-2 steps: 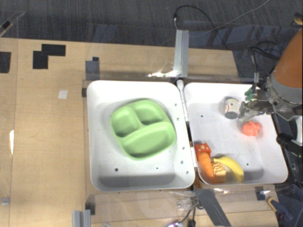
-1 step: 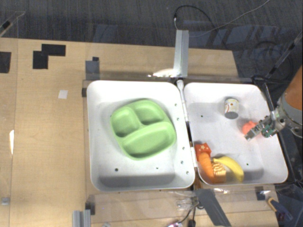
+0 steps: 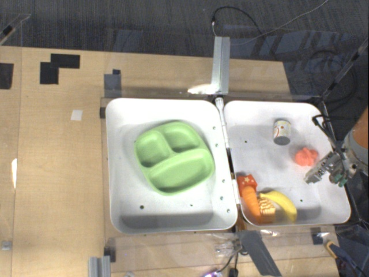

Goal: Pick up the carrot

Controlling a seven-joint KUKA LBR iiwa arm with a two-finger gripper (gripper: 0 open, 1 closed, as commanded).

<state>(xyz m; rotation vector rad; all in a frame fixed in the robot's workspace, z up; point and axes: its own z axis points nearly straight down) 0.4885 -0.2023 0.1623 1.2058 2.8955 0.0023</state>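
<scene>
The orange carrot (image 3: 251,200) lies in the near left corner of the right bin (image 3: 259,154), against the bin's left wall. A red item (image 3: 248,182) touches its far end, and a yellow banana (image 3: 281,203) with a fries-like toy (image 3: 267,206) lies just right of it. My gripper (image 3: 322,172) hangs low at the bin's right side, well to the right of the carrot and near the pink toy (image 3: 307,156). Nothing shows between its fingers.
A small tin can (image 3: 281,131) lies at the far part of the right bin. The left bin (image 3: 121,154) holds a green divided plate (image 3: 174,156). A metal post (image 3: 221,62) rises behind the seam between the bins.
</scene>
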